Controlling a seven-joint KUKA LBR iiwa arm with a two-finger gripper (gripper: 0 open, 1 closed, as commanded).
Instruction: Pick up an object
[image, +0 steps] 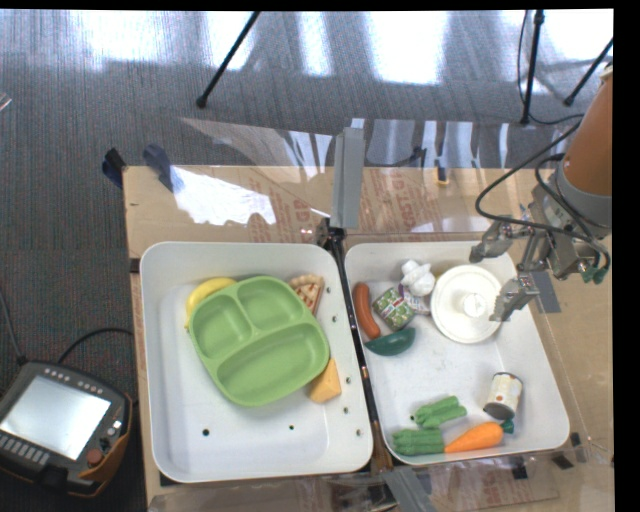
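I see a white round plate (466, 304) lying flat against the right bin's (545, 360) far edge, gripper (512, 275) above it.

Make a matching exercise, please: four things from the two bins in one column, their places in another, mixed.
1. green divided tray
2. carrot
3. white plate
4. hot dog

a. right bin, near front edge
b. right bin, along its left wall
c. left bin
d. right bin, back part, beside the gripper

Pairs: 1-c, 2-a, 3-d, 4-b
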